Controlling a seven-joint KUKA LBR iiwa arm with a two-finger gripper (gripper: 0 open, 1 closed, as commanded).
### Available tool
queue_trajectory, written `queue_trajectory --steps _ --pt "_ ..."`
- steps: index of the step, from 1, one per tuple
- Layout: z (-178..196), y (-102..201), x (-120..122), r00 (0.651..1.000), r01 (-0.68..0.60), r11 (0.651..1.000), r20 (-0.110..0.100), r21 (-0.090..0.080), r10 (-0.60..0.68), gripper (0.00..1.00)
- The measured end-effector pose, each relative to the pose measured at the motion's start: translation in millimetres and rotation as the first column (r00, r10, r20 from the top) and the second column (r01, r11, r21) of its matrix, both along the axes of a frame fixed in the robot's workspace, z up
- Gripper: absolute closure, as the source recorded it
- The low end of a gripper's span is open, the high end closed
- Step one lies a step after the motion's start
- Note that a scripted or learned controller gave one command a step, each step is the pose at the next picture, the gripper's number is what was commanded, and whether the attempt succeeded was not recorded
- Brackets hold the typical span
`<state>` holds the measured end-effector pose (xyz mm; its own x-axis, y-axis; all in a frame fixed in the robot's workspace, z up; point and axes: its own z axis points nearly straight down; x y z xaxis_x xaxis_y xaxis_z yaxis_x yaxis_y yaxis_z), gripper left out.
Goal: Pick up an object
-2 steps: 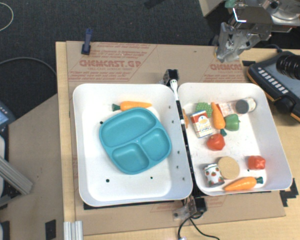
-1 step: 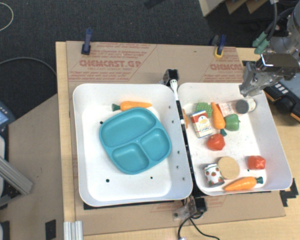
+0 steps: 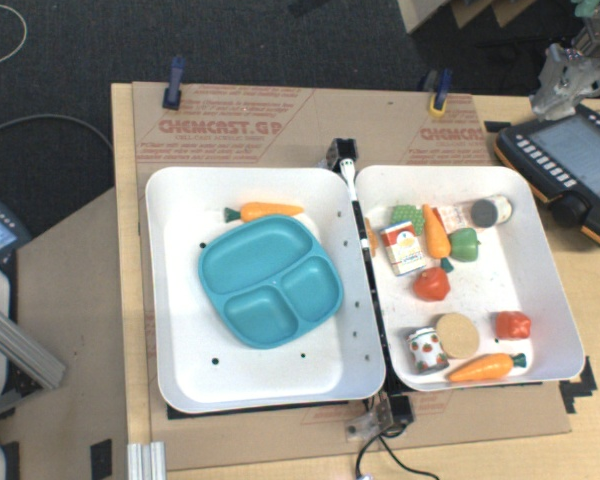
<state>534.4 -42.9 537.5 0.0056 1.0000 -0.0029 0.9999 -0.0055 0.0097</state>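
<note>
Camera view: two white bins are seated side by side on a board-covered counter (image 3: 280, 118). In the left bin (image 3: 170, 268) a teal divided plate (image 3: 270, 280) is laid flat near the middle, and an orange toy carrot (image 3: 268, 210) lies just beyond its far edge, apart from the bin wall. The right bin (image 3: 550, 268) carries a crowded group: a small carton (image 3: 403, 247), a second carrot (image 3: 436, 230) touching or nearly touching it, a green pepper (image 3: 464, 244), a grey canister (image 3: 488, 212) lying on its side, a red tomato (image 3: 432, 283), a red pepper (image 3: 512, 325), a small tin (image 3: 426, 349) beside a tan disc (image 3: 458, 334), and a third carrot (image 3: 483, 368) against the near wall. The state of the jaws cannot be told from this view, and nothing is recorded as held. The items are judged to be light, stiff play food with smooth, somewhat slippery skins, and none fragile. The carrot in the left bin is judged the easiest candidate, being isolated; it should be taken across its thick middle, with the jaws set square to its length. The tomato is rounded and may be expected to roll or squirt out of a shallow grip
</note>
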Motion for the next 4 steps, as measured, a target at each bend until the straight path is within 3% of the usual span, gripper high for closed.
queue_trajectory --steps 1,2,3,4 --pt "-2.7 147.3 1.8 1.0 -0.022 1.0 -0.006 0.006 0.022 1.0" --pt "-81.9 125.2 -58.3 1.0 -0.003 1.0 -0.02 0.002 0.003 1.0" --pt "-126.5 22.8 -37.9 1.0 0.006 1.0 -0.016 0.0 -0.006 1.0" --pt "-121.1 -46.4 31.1 1.0 0.002 1.0 -0.005 -0.001 -0.002 1.0"
